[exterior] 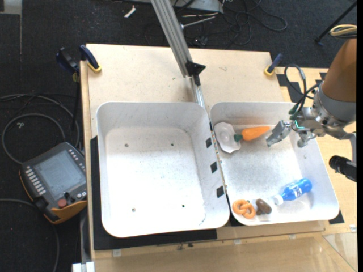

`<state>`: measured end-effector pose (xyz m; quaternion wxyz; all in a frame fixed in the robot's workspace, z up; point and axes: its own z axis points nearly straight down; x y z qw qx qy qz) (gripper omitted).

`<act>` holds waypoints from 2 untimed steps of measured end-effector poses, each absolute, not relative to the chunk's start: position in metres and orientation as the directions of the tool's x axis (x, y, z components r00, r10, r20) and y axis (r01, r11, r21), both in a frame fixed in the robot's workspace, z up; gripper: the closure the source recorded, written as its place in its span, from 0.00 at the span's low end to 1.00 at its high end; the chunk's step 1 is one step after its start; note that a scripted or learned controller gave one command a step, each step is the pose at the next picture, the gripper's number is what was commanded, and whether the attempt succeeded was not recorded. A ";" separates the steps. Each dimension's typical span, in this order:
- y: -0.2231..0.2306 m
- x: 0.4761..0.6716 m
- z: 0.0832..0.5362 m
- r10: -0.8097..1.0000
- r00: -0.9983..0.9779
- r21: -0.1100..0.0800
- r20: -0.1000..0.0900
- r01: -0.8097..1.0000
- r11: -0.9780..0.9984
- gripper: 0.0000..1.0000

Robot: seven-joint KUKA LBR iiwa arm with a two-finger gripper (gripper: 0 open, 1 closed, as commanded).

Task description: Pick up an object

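Over the right bin [317, 208], arm enters from the right, wrist angled down. Gripper [291, 134] fingers spread apart, nothing between them, hovering near the bin's far right part. Toy carrot [255, 132] lies just left of it, beside a white shell-like piece [226, 136]. Blue bottle [294, 190], orange pretzel-shaped toy [244, 208] and brown lump [263, 206] sit along the near edge.

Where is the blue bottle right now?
The blue bottle lies in the right bin, near its front right corner, just right of the brown object.
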<state>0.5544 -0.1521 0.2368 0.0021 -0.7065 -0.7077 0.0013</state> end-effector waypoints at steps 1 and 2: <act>-0.152 0.555 0.239 1.000 -0.001 0.000 0.000 1.000 0.001 0.00; -0.159 0.558 0.192 1.000 0.001 -0.005 0.000 1.000 -0.001 0.00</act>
